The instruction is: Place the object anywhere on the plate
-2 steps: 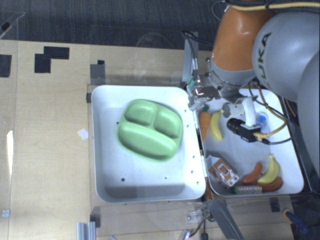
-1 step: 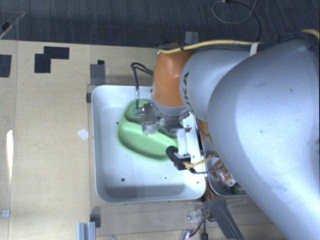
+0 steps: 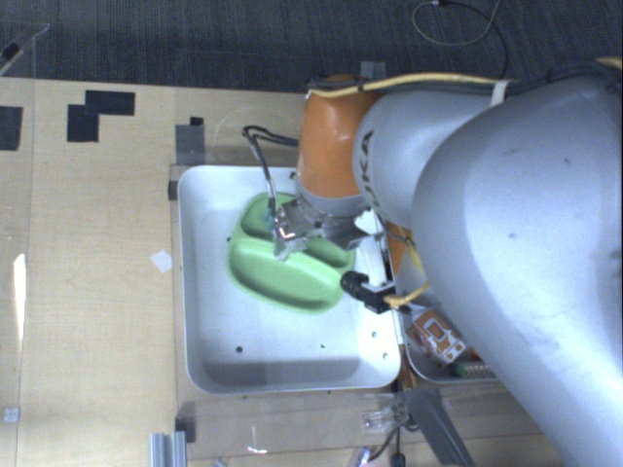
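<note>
1 grey arm (image 3: 487, 212), gripper (image 3: 289, 233) poised low over 1 green plate (image 3: 282, 275) in the left white bin (image 3: 209, 290), presumably positioned for depositing. Jaw state: cannot tell. Object to be placed: not identifiable from here, likely hidden beneath the wrist.

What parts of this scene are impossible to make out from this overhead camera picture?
- End effector: the grey arm's wrist covers it, so its fingers and any held object are hidden.
- Green plastic plate: its upper right part lies under the wrist.
- Right white bin: mostly hidden by the arm; an orange-brown item in it is too cut off to identify.
</note>
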`<state>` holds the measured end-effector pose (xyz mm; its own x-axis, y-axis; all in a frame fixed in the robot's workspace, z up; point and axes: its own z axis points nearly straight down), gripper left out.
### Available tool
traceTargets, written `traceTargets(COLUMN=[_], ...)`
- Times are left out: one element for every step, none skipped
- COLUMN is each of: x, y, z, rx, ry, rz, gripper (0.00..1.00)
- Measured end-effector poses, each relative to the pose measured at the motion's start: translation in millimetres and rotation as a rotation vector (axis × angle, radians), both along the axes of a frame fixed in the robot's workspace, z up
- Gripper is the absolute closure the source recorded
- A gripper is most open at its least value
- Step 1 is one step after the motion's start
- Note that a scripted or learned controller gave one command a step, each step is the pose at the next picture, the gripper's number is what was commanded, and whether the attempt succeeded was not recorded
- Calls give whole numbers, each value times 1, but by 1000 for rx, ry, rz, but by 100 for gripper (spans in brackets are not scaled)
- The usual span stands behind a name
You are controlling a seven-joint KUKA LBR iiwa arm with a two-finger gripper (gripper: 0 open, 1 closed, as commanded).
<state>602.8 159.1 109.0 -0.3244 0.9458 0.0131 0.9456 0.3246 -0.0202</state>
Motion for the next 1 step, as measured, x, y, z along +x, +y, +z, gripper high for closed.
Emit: traceTargets(x=[44], y=[-4], z=[-4], rx=[7], ry=[113], rz=[40], gripper=[100])
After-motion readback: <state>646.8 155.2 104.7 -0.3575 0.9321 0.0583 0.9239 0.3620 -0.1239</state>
